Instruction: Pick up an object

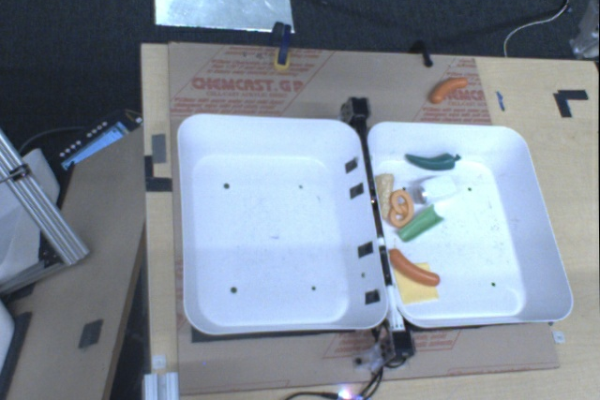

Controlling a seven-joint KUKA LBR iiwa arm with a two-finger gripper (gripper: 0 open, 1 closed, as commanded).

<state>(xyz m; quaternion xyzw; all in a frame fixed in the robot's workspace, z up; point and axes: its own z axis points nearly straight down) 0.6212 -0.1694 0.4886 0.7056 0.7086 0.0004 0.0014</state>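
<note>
1. As far as the view shows, the pick is not yet done: every object lies at rest in a bin or on the counter (94,295), and nothing is lifted. All of the task is left, from choosing an object to closing on it and raising it.
2. The state of the jaws cannot be told from this view.
3. The left bin (272,136) has only a bare white floor with a few small dark dots.
4. The right bin (525,229) holds all the candidates, clustered toward its left wall beside the divider.
   - A dark green pepper (432,161) lies nearest the far edge.
   - Below it sits a small white object (441,192), hard to identify against the white floor; possibly a pale block.
   - A pretzel-like orange piece (400,207) touches a light green vegetable (420,222) lying at a slant.
   - A sausage (414,269) rests partly on a yellow slice (419,290) near the front.
5. Outside the bins, a second sausage (448,90) lies on the cardboard sheet (244,81) beyond the right bin.
</note>
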